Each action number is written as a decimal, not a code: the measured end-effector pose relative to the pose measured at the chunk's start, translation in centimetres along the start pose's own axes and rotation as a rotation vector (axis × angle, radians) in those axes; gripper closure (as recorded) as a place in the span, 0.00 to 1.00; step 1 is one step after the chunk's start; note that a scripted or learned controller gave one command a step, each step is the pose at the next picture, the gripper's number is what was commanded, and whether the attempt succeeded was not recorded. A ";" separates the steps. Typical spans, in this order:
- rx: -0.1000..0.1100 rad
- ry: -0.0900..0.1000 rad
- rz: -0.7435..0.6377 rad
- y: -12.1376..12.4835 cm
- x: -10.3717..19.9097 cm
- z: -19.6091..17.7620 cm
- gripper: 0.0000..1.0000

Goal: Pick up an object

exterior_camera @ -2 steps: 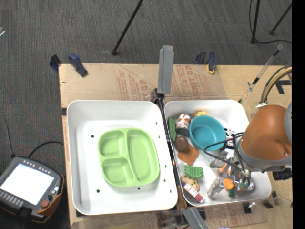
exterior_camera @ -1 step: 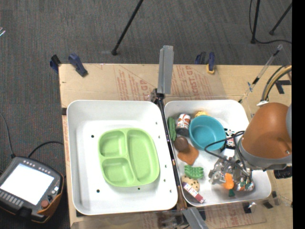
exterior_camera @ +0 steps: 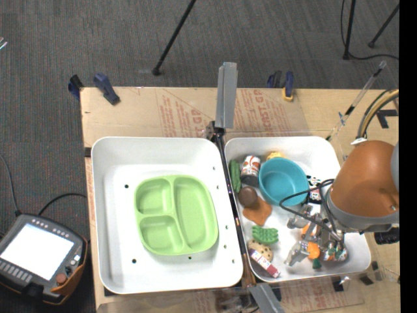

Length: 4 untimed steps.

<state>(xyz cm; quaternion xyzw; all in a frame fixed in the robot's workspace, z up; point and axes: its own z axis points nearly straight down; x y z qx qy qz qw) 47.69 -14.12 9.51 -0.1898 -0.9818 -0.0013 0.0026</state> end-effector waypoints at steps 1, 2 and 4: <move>-0.001 0.001 -0.005 0.0 0.0 -0.9 1.00; -0.001 -0.018 0.025 2.0 0.3 -18.9 1.00; 0.002 0.000 -0.222 6.0 -3.7 -3.2 1.00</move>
